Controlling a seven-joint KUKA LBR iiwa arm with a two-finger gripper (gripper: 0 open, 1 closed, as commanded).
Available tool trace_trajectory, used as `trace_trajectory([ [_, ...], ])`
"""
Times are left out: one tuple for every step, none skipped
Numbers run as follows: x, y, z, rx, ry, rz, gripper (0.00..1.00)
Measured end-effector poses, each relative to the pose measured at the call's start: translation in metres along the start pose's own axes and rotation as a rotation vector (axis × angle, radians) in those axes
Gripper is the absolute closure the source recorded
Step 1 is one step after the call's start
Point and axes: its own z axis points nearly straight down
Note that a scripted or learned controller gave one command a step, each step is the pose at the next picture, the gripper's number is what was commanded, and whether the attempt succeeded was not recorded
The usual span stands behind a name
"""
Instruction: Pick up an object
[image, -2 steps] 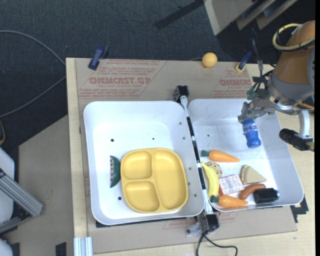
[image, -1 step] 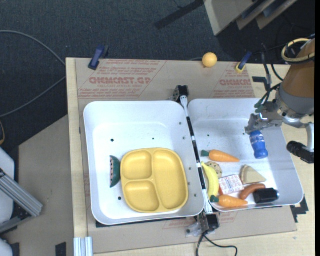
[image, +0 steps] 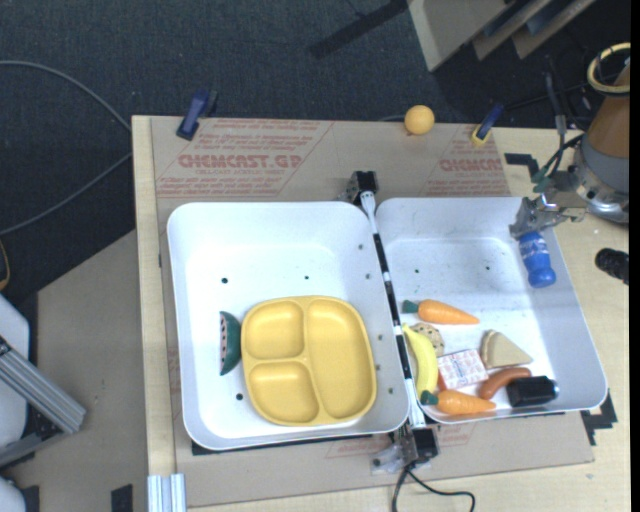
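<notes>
A small blue bottle with a pale cap end is seen at the far right of the right bin, lying or hanging tilted close to the bin's right wall, its upper end just under the gripper. The gripper is placed directly above the bottle's top, at the bin's far right corner, below the arm's orange band. Whether the bottle is pinched cannot be told from this view, nor can the state of the jaws be made out.

In the near part of the same bin a cluster is found: a carrot, a banana along the left wall, a wedge of bread, a sausage, a second carrot and a black block. In the left bin a yellow divided plate is set, with a watermelon slice just beside its left edge. An orange ball is seen on the bench beyond the bins
</notes>
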Motion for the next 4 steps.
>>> trace_trajectory([
  [0.071,0.012,0.004,0.003,0.004,-0.002,1.00],
  [0.008,-0.021,0.051,0.005,0.001,0.001,1.00],
  [0.067,0.007,-0.018,-0.001,0.002,-0.001,1.00],
  [0.003,-0.044,0.005,0.005,0.001,0.001,1.00],
])
